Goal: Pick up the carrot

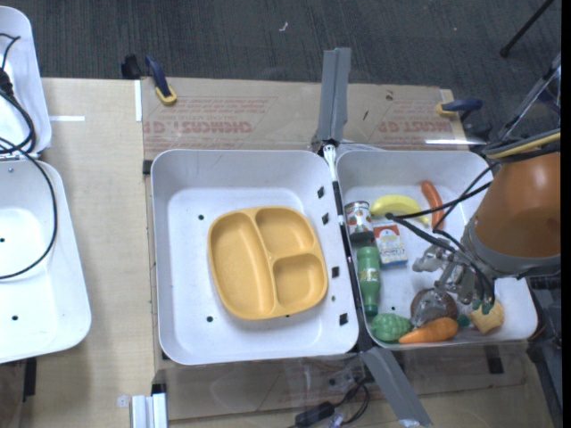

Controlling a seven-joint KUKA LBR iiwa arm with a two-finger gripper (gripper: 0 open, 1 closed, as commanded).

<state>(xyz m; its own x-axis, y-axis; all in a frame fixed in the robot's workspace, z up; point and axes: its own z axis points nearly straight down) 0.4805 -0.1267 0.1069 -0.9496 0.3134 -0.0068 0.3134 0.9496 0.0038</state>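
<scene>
A wooden bench point(98, 141) on dark carpet point(268, 16) holds two white bins. The left bin point(169, 239) has a yellow plate point(268, 261). The carrot point(430, 331) lies at the right bin's point(406, 163) near edge, lying left to right, thin tip left. The gripper point(437, 303) hangs just above it; I cannot tell its grip.

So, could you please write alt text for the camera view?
The gripper hangs low in the right bin, just above a carrot at its near edge, among a green bottle, banana and other items. The left bin holds a yellow divided plate.
</scene>
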